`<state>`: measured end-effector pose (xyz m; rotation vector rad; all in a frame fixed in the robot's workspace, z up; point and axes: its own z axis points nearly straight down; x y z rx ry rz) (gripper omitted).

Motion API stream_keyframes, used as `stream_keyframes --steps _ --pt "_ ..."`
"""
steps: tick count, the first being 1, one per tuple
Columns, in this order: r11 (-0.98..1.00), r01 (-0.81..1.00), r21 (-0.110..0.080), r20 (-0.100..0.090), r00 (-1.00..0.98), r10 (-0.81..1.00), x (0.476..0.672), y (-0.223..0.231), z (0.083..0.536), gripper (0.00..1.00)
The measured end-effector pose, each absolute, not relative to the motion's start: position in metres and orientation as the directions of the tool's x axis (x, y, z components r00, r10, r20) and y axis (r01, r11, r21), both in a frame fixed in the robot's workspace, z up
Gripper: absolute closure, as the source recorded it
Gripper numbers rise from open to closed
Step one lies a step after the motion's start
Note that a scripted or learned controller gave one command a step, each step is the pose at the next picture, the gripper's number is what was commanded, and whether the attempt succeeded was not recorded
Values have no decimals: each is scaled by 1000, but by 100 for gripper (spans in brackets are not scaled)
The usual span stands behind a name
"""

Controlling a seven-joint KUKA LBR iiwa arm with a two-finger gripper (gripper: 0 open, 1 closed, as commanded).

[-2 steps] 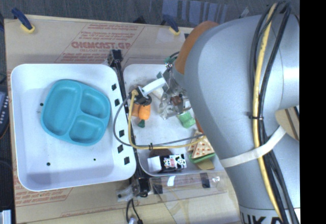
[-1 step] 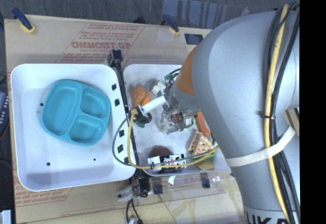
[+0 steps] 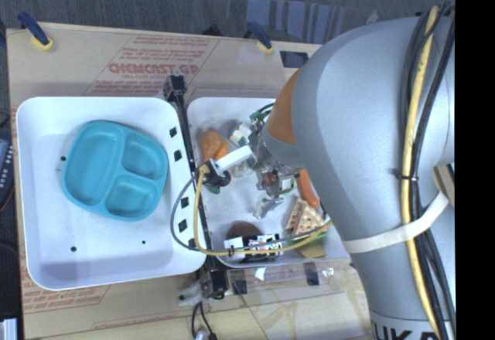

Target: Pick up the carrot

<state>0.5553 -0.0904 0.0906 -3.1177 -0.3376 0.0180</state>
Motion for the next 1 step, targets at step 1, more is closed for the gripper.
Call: stream_keyframes --steps 1 --pt "-904 427 -6 -3 904 427 581 -104 147 0"
